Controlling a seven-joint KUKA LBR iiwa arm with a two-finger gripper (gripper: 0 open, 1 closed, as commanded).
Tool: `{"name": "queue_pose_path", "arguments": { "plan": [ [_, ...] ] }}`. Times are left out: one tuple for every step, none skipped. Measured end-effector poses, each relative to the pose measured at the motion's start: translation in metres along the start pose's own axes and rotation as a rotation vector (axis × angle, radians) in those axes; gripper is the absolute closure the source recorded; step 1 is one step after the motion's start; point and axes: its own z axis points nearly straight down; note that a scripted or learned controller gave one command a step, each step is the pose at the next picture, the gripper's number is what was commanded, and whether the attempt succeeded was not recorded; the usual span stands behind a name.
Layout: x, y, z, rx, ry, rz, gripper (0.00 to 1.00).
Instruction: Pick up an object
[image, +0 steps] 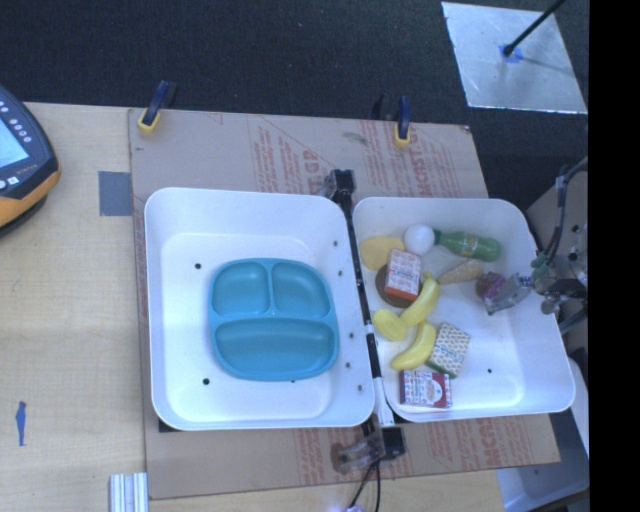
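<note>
**A:** Where does the arm stand?

**B:** The gripper (512, 291) sits low at the right side of the right bin (540, 395), reaching in from the edge. Something small, greyish-purple and blurred lies at its tip, but it cannot be told whether that is a toy or part of the gripper, nor whether it grips anything.

**A:** And the things to pick?

**B:** All crowded in the left half of that bin: a green bottle (468, 243) and a white ball (419, 238) at the top, a red-and-white carton (402, 274) below them, two bananas (418, 322) curving down the middle, a checked box (449, 347) and a red packet (425, 387) near the bottom. The left bin (170, 330) holds a blue divided plate (273, 320).

**A:** What could go wrong?

**B:** The pile is the trouble. The bananas touch the carton and the checked box, so a finger coming down between them probably lands on a neighbour and shoves the lot aside. The ball likely rolls off at a nudge, and the bananas' rounded sides may slip out of a pinch. Near the bin wall, the gripper could also catch the rim.
</note>
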Motion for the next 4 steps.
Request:
{"name": "queue_pose_path", "arguments": {
  "plan": [
    [-0.003,0.065,0.105,-0.004,-0.003,-0.005,0.0],
    [0.065,0.125,0.1,-0.006,-0.002,-0.008,0.0],
    [0.105,0.044,0.102,0.007,0.001,0.001,0.0],
    [0.094,0.005,0.102,0.003,0.0,0.001,0.0]
  ]
}}
